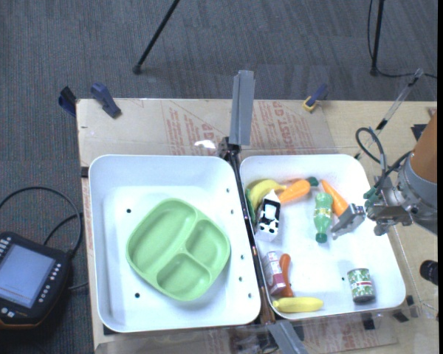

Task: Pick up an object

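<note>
Nearby, green bottle (pixel 323 215) lies just beside the claw (pixel 347 220).

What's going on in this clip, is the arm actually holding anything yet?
Not that the view shows. The arm's end effector hangs over the right edge of the right bin, close to a green bottle and an orange carrot, with nothing visibly gripped. That bin also holds a banana, a small jar and a cow-patterned carton. The left bin holds a green divided plate, untouched.
</note>
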{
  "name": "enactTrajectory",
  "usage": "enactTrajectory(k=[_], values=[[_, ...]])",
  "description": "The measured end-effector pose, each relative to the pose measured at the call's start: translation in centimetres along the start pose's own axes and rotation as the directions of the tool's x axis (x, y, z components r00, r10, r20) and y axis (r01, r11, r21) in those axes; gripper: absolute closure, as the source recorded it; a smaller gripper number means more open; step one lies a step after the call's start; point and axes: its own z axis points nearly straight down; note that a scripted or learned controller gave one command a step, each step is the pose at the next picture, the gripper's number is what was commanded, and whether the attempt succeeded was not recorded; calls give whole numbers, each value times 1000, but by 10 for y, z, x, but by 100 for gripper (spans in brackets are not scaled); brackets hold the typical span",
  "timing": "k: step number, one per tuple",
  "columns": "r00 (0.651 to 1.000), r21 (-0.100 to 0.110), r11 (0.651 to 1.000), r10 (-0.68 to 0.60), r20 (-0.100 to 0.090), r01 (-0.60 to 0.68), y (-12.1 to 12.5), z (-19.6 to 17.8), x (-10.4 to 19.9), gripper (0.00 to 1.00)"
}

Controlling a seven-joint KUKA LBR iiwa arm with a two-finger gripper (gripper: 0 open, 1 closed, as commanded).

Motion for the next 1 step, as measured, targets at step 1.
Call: enactTrajectory(k=[1], values=[[998, -2, 998, -61, 0, 61, 64, 40, -22, 0]])
